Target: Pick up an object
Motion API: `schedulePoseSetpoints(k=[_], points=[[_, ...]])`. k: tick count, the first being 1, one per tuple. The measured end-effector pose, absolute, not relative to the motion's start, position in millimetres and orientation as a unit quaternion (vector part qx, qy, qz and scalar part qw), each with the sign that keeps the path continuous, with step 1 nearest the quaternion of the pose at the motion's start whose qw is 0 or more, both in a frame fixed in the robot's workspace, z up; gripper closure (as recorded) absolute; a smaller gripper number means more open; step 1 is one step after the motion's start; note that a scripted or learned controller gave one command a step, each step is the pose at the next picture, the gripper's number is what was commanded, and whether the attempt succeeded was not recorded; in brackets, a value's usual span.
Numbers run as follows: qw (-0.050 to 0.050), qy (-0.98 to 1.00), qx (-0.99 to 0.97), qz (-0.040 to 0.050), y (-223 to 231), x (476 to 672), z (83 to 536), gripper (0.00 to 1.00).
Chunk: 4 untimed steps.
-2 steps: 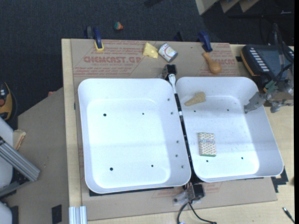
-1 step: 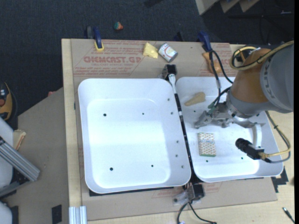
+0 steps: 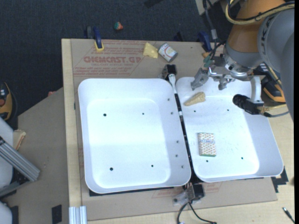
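Two objects lie in the right bin [image 3: 261,143]. A tan wedge-shaped piece [image 3: 195,98] rests near the bin's far left corner. A small rectangular packet with a dotted pattern [image 3: 206,144] lies nearer the front, left of the middle. My gripper [image 3: 211,81] hangs over the bin's far edge, just up and right of the tan wedge. Its fingers [image 3: 199,79] are spread open with nothing between them. The grey arm with its orange band [image 3: 254,17] comes in from the upper right.
The left bin [image 3: 88,125] sits beside the right one, with a black clip [image 3: 169,72] at the far end of the seam between them. On the cardboard behind lie a yellow scrap [image 3: 150,50] and a small box [image 3: 167,52]. A black part [image 3: 245,102] juts over the right bin.
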<state>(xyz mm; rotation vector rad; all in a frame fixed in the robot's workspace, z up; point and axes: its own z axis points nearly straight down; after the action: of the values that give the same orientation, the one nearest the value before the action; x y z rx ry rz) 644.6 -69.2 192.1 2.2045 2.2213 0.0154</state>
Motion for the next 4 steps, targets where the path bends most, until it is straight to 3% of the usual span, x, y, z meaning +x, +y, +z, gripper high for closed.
schedulePoseSetpoints(k=[1,2,3,4], points=[[-0.003,0.706,0.708,-0.0028,-102,625.4,78,0.00],[-0.005,0.709,0.705,-0.0067,-94,664.5,84,0.00],[-0.005,0.707,0.707,-0.0076,-95,662.2,92,1.00],[0.005,0.709,0.705,0.0044,-50,668.5,237,1.00]])
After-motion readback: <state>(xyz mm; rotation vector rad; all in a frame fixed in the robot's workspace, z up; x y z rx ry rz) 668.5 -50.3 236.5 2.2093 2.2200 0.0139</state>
